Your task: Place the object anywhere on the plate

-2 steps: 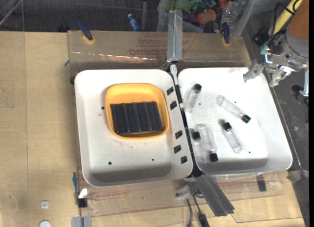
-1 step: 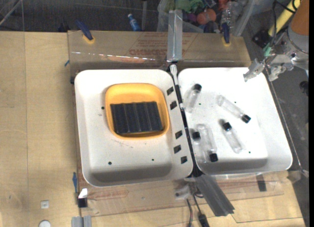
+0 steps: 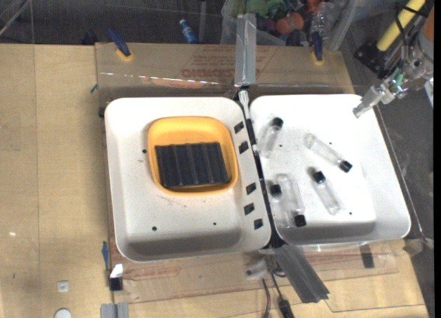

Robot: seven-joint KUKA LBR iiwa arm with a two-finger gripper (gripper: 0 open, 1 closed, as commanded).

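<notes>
Clear plastic is what the objects are made of: little see-through tubes with black caps, scattered flat in the right bin [image 3: 386, 165]. I count about five. One [image 3: 271, 133] lies near the divider at the top left of that bin, cap pointing up and away. Another [image 3: 328, 153] sits toward the middle, slanted, with its cap at the lower right end. A third [image 3: 325, 190] is just below it, cap at the upper left, body trailing down to the right. Two more are down near the divider: one [image 3: 276, 191] hugging the bin's left wall and one [image 3: 292, 203] right beside it with its cap at the bottom end. They're so transparent that the bodies almost vanish against the white, so the caps are the easiest thing to spot. None of them touch each other as far as I can tell, except the bottom pair, which are close enough that I can't say. Over in the left bin [image 3: 124, 172] sits the plate [image 3: 160, 134], orange-yellow with rounded corners, carrying a dark ribbed slab [image 3: 191, 164] in its middle. The gripper [image 3: 363, 108] hangs over the far right corner of the right bin, well apart from every tube, and honestly I can't tell whether it's open or closed from this angle.
</notes>
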